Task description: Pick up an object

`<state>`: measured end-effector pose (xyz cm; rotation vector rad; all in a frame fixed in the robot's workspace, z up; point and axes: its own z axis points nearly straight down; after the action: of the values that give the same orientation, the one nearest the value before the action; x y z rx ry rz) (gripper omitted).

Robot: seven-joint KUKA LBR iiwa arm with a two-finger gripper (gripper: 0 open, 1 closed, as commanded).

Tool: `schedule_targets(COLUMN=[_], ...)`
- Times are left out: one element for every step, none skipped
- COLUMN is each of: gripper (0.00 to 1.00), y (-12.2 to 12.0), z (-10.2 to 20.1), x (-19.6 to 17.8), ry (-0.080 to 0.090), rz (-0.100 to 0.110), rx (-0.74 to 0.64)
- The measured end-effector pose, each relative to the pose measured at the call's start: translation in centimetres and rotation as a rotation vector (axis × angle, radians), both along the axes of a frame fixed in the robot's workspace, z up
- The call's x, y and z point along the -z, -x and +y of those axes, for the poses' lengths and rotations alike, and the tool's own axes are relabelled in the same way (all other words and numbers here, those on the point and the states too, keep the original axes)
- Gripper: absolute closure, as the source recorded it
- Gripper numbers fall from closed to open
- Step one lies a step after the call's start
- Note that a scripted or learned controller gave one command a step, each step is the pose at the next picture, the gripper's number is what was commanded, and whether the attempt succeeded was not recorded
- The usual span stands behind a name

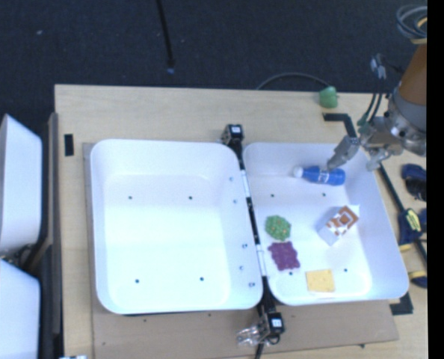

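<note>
The jaws' state could not be told. The gripper (pixel 333 163) met the blue bottle (pixel 321 175) in the right bin (pixel 386 275).

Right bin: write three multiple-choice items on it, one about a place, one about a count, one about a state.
1. Where does the blue bottle lie in the right bin?
A. Near its far wall
B. In its near corner
C. At its middle

2. How many things lie in the right bin?
A. Three
B. Five
C. Seven

3. How does the blue bottle rest?
A. Upright on its base
B. On its side
C. Leaning on the small box

Answers:
1. A, it lies close to the far wall, just under the gripper.
2. B: bottle, green lump, purple lump, yellow block and box.
3. B, its length runs flat along the floor.
</note>
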<state>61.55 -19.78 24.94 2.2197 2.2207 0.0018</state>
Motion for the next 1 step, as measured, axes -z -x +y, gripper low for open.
schedule_targets(gripper=[0.00], y=[-2.81], z=[7.10], x=[-8.32], ry=[0.000], rz=[-0.010], rx=[-0.010])
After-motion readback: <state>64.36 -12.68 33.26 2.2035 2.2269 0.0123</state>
